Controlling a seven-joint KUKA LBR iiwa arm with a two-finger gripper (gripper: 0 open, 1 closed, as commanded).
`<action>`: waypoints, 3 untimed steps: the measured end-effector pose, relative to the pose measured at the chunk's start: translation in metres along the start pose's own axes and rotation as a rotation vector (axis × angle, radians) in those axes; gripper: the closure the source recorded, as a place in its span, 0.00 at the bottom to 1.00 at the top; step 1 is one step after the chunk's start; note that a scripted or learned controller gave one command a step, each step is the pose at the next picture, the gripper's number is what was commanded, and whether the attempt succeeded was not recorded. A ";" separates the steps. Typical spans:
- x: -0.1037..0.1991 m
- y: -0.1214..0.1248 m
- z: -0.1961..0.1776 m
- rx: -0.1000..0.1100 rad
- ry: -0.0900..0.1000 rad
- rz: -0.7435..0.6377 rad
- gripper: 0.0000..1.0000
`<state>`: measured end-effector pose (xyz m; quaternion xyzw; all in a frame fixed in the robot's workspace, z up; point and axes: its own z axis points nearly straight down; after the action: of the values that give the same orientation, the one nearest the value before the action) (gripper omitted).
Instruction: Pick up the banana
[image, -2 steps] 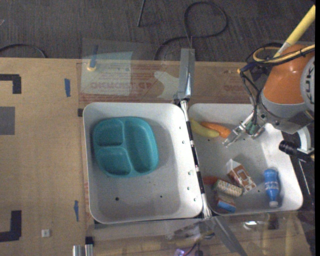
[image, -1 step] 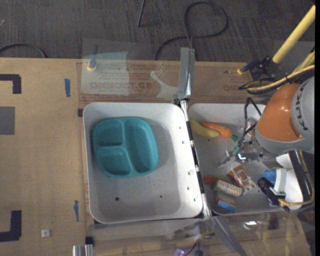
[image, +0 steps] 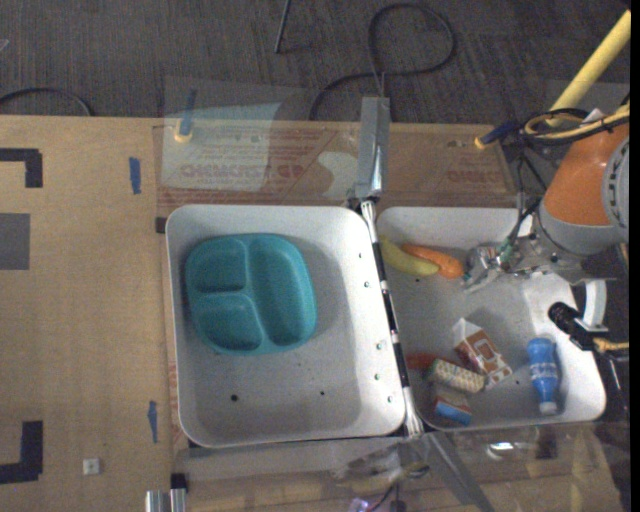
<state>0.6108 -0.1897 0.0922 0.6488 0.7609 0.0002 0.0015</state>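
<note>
Banana (image: 407, 258): lying in the right bin (image: 590, 395), up in its far-left corner, tight against the divider between the two bins
Banana's long axis: running left to right with a slight downhill slant toward the right end
Claw (image: 483, 270): hanging over the same bin, just to the right of the banana, a small gap between them; nothing is gripped, and whether it is apart or together I cannot tell from here
Direction to go: leftward from the claw, a short hop, hardly any depth change by my reckoning
Carrot (image: 438, 261): here's the snag, an orange piece pressed against the banana's right end, sitting squarely between claw and banana
Likely trouble: a straight slide left could catch the carrot first; coming down over the banana's left half looks safer, though the bin wall crowds it there
Further from the banana: a small carton (image: 481, 351), snack packets (image: 456, 378) and a blue bottle (image: 543, 372) toward the near side, well apart from it
Left bin: a teal divided plate (image: 250, 292), out of the way
</note>
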 end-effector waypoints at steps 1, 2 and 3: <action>0.037 -0.042 0.003 -0.007 -0.003 -0.658 0.00; 0.044 -0.008 -0.026 -0.006 -0.003 -1.014 0.00; 0.042 -0.007 -0.038 -0.015 -0.009 -1.008 1.00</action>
<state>0.5973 -0.1490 0.1298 0.2005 0.9797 0.0020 0.0093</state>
